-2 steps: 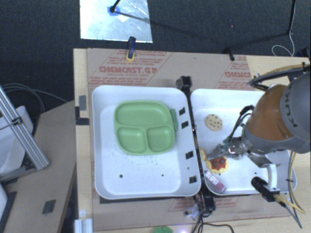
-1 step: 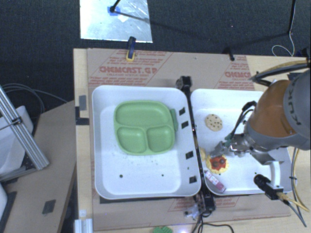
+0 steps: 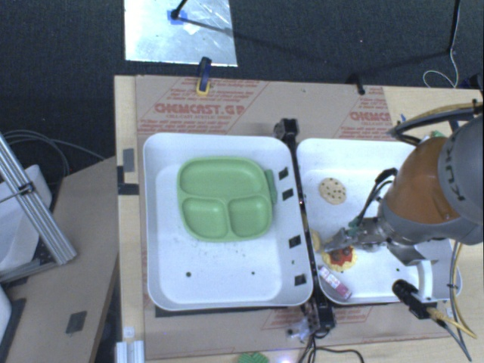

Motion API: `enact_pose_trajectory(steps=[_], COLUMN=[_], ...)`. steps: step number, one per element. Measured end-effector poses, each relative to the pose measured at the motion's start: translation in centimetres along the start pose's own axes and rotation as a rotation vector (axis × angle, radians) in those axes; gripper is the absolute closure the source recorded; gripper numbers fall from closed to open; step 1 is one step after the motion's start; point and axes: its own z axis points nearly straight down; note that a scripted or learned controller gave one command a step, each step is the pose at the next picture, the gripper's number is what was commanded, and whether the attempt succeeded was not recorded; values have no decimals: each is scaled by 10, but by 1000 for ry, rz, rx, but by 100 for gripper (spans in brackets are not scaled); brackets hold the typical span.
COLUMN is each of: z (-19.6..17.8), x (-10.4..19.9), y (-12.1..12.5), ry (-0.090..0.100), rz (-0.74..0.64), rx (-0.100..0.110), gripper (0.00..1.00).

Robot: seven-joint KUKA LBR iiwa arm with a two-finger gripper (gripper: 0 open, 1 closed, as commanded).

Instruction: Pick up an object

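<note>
Your hand (image 3: 338, 240) sits low in the right shallow white bin (image 3: 363, 151), reaching in from the right; whether it is spread or pressed together, you cannot tell. Directly below its tip lies a small red-and-yellow flat toy (image 3: 340, 258), touching or nearly so. Further toward the near rim lies a small pink-and-white packet (image 3: 333, 282). Above the hand, apart from it, lies a round tan cookie with dark specks (image 3: 331, 190). Well to its left, the left white bin (image 3: 170, 278) holds a pale green three-compartment plastic tray (image 3: 225, 198).
</note>
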Motion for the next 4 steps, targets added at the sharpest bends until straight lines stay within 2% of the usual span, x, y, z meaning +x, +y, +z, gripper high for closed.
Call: enact_pose_trajectory(steps=[1,2,3,4], z=[-1,-1,-2,-12], x=[-24,-11,11,13], y=[6,10,27,28], ry=[0,-5,-8,-4], rz=[-1,-4,-4,-5], rx=[-1,-2,-2,-7], gripper=[0,0,0,100])
